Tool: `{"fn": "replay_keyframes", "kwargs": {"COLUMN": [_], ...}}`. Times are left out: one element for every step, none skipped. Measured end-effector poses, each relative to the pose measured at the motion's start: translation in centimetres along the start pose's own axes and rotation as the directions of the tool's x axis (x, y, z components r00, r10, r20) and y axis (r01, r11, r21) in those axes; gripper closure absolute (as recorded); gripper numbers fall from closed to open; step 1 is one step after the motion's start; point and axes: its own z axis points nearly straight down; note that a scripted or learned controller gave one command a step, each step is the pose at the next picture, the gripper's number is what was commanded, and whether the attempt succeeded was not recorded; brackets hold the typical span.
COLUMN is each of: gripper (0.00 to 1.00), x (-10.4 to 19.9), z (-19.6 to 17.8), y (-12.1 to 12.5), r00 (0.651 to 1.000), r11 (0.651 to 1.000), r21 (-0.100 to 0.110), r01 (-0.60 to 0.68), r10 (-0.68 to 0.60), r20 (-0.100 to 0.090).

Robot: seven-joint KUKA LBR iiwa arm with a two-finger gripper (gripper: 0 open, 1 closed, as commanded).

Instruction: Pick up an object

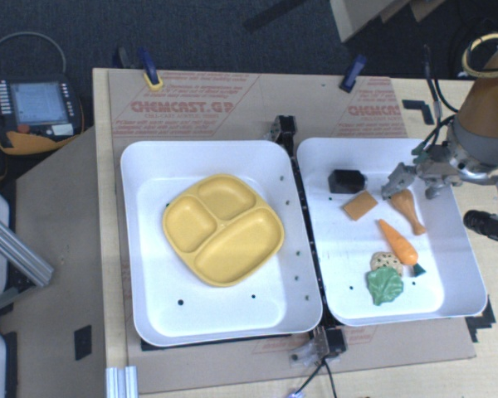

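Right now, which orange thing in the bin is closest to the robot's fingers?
The paler orange piece at the top, lying right beside the gripper. The brighter carrot lies lower down, and the flat tan block sits further left.

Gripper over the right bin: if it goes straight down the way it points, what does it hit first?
Most likely the light-brown drumstick-shaped toy just beneath the gripper, though height is hard to judge from this slant.

2 bins side by side on the counter. Left bin: divided plate in the middle. Right bin: block far left, wedge just near it, drumstick to the right, carrot nearer, cookie and leafy piece nearest, touching.
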Motion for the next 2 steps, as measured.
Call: {"fn": "replay_keyframes", "kwargs": {"gripper": [0.00,1.00], "x": [-0.3,-0.3], "z": [4.5,3.2], "y": [-0.3,-0.2], "r00": [1.000,1.000], "r11": [1.000,1.000], "r21": [0.000,-0.006], "r01": [0.000,0.000], "r10": [0.000,0.000], "r20": [0.000,0.002]}}
